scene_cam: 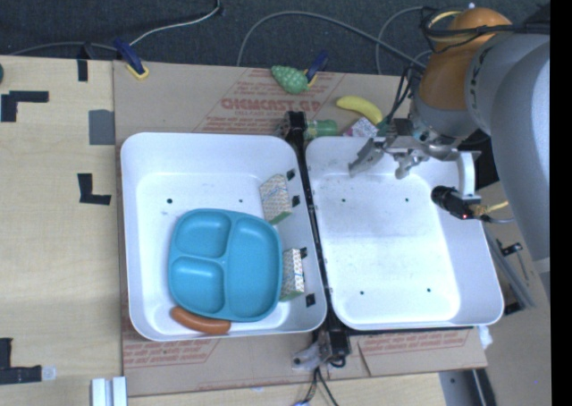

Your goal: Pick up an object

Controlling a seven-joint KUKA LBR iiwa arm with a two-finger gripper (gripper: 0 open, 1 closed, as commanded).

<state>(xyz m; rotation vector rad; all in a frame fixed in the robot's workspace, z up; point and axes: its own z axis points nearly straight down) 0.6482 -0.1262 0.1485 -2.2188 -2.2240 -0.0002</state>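
Note:
My gripper (382,163) hangs over the far part of the right bin (402,297), its two fingers spread open with nothing between them. In the left bin (152,172) lies a blue divided plate (223,263). An orange sausage (201,321) rests at the plate's near edge. A patterned packet (275,190) and a small green piece (281,215) lie by that bin's right wall, and another patterned packet (293,271) sits beside the plate.
Behind the bins, on the cardboard, lie a yellow banana (359,107), a green toy (290,79) and a blue clamp (132,59). Cables run across the dark floor at the back. The grey arm (509,100) fills the right side.

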